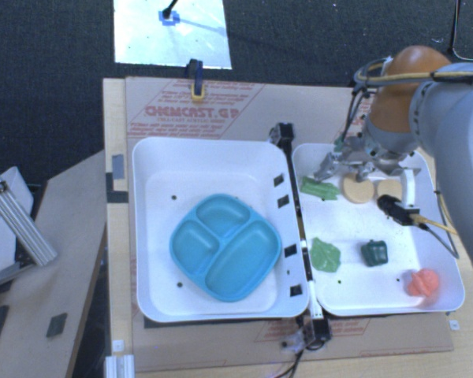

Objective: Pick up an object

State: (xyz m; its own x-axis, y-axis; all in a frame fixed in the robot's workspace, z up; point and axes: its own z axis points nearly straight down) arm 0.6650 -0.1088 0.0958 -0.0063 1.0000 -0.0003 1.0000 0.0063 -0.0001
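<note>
Two shallow white bins sit side by side on a bench, seen from above at a slant. The left bin (150,172) holds a light blue plastic divided plate (225,246). The grey arm's two-finger gripper (348,164) reaches into the right bin (449,290) (from the right), low over its far end, just above a round tan disc (358,189) and beside a flat green leaf-shaped piece (319,187). Whether the claw is apart or together is hard to tell. Nearer lie another green piece (325,254), a dark green pepper-like toy (374,252) and an orange-pink lump (422,283).
</note>
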